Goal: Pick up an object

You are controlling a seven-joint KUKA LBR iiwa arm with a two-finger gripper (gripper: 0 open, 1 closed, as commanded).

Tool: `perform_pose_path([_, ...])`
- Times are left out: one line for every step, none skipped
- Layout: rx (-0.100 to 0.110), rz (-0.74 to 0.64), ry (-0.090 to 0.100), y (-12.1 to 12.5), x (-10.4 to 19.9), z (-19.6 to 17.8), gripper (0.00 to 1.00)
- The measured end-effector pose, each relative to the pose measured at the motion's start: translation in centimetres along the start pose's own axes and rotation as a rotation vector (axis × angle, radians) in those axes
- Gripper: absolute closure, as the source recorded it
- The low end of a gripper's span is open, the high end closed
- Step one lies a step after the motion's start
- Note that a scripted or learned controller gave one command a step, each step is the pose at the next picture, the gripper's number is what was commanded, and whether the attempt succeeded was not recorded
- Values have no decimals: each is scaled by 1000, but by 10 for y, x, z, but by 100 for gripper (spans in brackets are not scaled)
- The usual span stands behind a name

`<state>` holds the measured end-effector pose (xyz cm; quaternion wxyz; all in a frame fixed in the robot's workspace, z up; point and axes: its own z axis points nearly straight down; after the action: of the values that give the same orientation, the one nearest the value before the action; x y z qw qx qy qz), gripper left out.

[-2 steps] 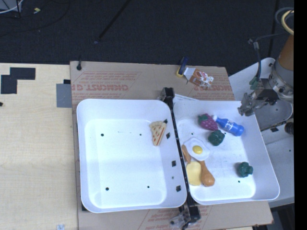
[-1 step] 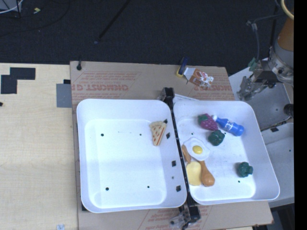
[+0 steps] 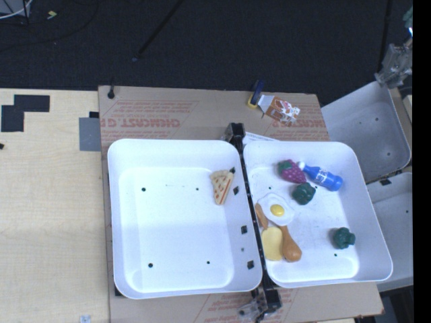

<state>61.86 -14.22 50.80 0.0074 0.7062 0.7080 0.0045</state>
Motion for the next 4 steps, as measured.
perform_pose_path([26,-2,6,-31,55,70,100])
perform_pose_path([23,-2,6,-72,105,85,100])
perform_pose_path([27,-4,5,-137,166,120,100])
perform_pose_path([30,-2,3,-91,230,215,100])
